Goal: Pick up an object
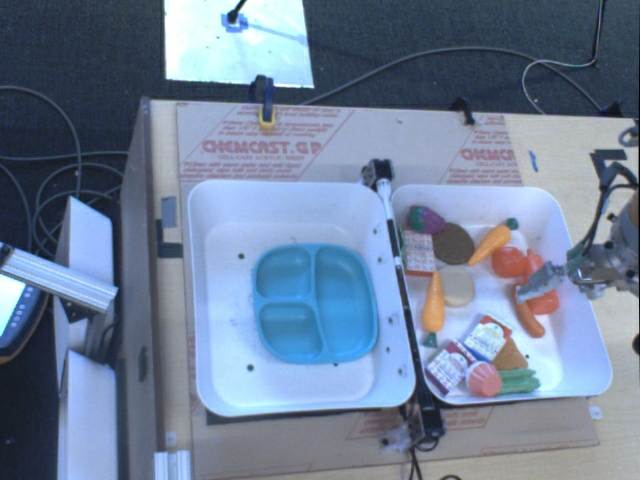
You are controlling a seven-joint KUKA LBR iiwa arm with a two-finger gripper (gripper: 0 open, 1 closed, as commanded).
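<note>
The gripper point(541, 281) reaches in from the right edge over the right bin point(583, 320), its grey metal fingers low above the toy food. Whether they are parted or closed cannot be made out at this size; nothing is plainly seen between them. The fingertips sit just above a red-orange piece point(529, 310), elongated and smooth, lying at a slant, and beside a rounder red toy point(509, 261) that looks like a tomato or pepper.

Farther left in the same bin lie other glossy plastic foods: an orange carrot point(490, 243) with a green tip, a brown oval patty point(453, 243), a pale round disc point(458, 288), a second slim orange carrot point(433, 303) and a purple piece point(428, 218) near the far corner. A small printed carton point(418, 252) rests against the bin's left wall. Near the front edge sit two flat printed packets point(468, 353), a pink rounded piece point(483, 379), a brown wedge point(511, 356) and a green pod-like strip point(518, 380).

The left bin point(225, 298), shallow, white and round-cornered, holds a light blue divided plate point(315, 303) with three compartments. Both bins rest on a board point(300, 143) with red lettering, clamped to the bench.
</note>
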